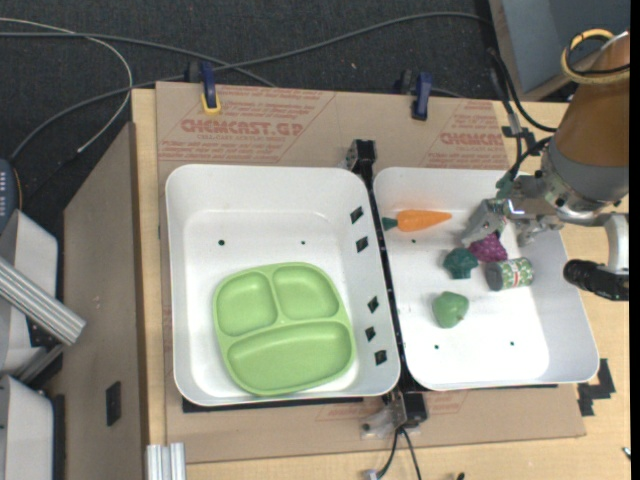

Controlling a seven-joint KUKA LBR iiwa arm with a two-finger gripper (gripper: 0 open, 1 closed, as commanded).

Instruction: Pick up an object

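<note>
The right bin (520,363) holds an orange carrot (423,220), a dark green piece (460,262), a purple bunch of grapes (490,248), a small can with a green label (509,273) and a light green rounded piece (450,309). My gripper (497,225) hangs from the arm at the right edge, just above the purple grapes and near the can. Its metal fingers (478,220) spread apart over the grapes, with nothing gripped between them.
The left bin (190,228) holds a light green divided plate (286,325). A black divider with clips (375,258) runs between the bins. Cardboard backing with blue and yellow clamps (209,98) sits behind. Cables trail across the dark floor at the top.
</note>
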